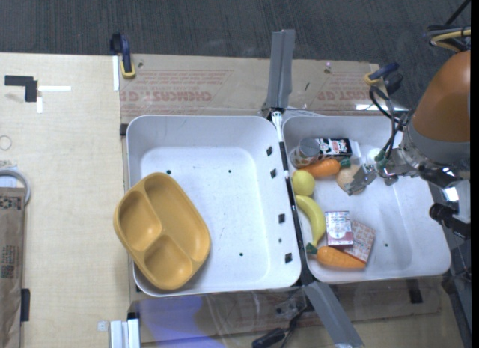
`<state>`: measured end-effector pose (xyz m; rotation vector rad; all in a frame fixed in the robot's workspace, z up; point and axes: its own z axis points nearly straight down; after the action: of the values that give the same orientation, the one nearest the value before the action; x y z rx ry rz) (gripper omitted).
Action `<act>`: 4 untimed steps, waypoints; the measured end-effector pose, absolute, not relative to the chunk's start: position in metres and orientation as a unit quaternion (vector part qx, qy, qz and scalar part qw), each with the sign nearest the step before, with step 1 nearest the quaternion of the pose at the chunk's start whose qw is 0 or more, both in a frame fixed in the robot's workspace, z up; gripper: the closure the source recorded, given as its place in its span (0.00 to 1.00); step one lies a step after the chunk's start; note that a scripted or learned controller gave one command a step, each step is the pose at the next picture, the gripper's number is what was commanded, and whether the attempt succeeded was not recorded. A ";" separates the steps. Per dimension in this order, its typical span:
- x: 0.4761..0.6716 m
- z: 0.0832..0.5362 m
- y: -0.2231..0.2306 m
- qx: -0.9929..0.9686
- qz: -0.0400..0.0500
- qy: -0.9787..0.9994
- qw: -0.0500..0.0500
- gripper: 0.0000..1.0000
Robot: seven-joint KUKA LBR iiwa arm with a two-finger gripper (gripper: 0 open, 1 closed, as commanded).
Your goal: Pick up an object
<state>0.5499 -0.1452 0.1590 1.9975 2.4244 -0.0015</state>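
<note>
- Gripper (364, 179) sits low in the right bin (419, 264), near its back half, just beside a small pale object (346, 179) and the upper carrot (323, 168).
- Finger state: cannot tell; the tip is small and blurred, and nothing is visibly held between the fingers.
- Candidate objects all lie in the right bin, crowded along its left wall: upper carrot, yellow lemon (303, 182), banana (313, 218), a small printed box (338, 228) on a flat packet (362, 240), and a lower carrot (340, 258) at the front. A black-and-white carton (333, 147) lies at the back.
- Handling judgement: these look like toy food, probably light, stiff and smooth, so prone to slipping.
- Carrots: orange, tapered, green tops. Best taken across the thick middle, not the narrow tip.
- Lemon: rounded, likely to squirt out of a two-finger pinch.
- Banana: curved; grip across mid-body.
- Packet: thin, flat, hard to get under.
- Left bin (202, 133) holds a yellow divided tray (161, 231), well apart from the gripper.
</note>
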 end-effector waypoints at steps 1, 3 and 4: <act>0.617 0.092 -0.168 0.624 -0.001 0.781 0.000 0.00; 0.636 0.111 -0.138 0.542 0.003 0.840 0.008 0.00; 0.573 0.180 -0.160 0.497 0.000 0.868 0.001 0.00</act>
<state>0.5734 -0.1601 0.1803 1.5614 2.7248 -0.0006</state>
